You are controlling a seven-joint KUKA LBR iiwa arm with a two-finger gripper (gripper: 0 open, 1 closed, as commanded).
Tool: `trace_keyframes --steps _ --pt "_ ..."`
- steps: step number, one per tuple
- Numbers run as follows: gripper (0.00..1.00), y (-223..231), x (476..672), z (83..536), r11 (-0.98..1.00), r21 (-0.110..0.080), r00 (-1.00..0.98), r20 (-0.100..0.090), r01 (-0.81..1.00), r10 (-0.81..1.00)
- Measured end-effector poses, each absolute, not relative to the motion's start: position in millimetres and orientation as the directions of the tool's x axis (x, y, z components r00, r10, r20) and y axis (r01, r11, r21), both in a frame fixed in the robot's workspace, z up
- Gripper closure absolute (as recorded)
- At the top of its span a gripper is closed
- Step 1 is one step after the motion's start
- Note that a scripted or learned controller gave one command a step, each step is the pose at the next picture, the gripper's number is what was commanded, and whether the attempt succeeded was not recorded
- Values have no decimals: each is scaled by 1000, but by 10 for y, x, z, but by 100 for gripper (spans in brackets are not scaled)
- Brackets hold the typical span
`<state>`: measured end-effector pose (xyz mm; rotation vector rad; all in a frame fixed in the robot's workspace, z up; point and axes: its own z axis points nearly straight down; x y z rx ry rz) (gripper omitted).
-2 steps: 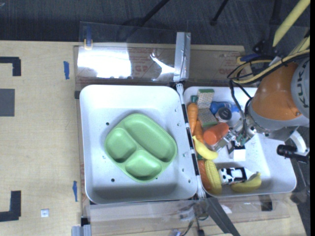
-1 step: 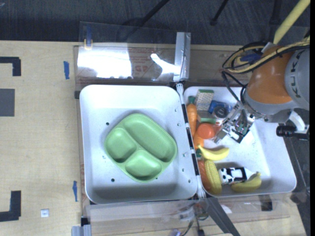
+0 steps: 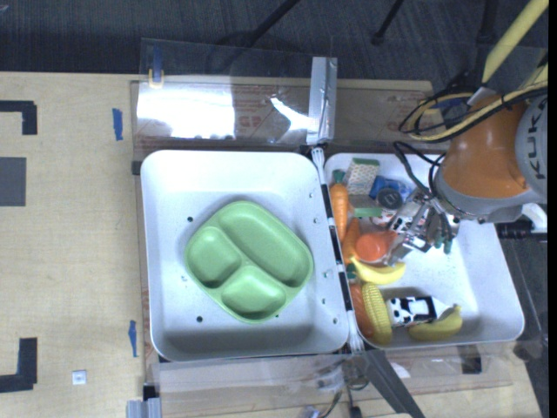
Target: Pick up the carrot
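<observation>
the jaws sit in a tangle of metal and cable at the end of the gripper (image 3: 411, 233), and from this slant we cannot tell whether they stand apart or together; we see nothing held in them. the gripper hangs over the middle of the right bin (image 3: 487, 268), with the arm reaching in from the right.

the carrot (image 3: 339, 205) lies in that same bin, hard against its left wall, beside the divider between the two bins. its long axis runs along that wall, pointing from the far edge of the bin toward the near edge. from the gripper it lies to the left in the view and a little toward the far edge, near but not touching.

between the two sit a red ball (image 3: 372, 246) and a banana (image 3: 381, 273), both just beside the carrot's near end. a blue box (image 3: 379, 186) lies near its far end.

we judge that the move turns on this: the gripper has to travel left toward the wall and close across the carrot's short width, so the jaws should line up crosswise to the wall. the wall leaves little room on that side, and the ball crowds the near end, so the upper half of the carrot looks like the freer place to grasp.
</observation>
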<state>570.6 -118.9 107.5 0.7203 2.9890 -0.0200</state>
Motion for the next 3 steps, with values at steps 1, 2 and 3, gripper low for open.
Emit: trace_keyframes --steps 1,2,3 --pt "0 -769 5398 1825 975 2 -975 -2 224 224" --pt "0 -961 5916 917 996 0 -996 -4 94 94" --pt "100 -952 5939 1005 995 3 -995 -9 96 96"
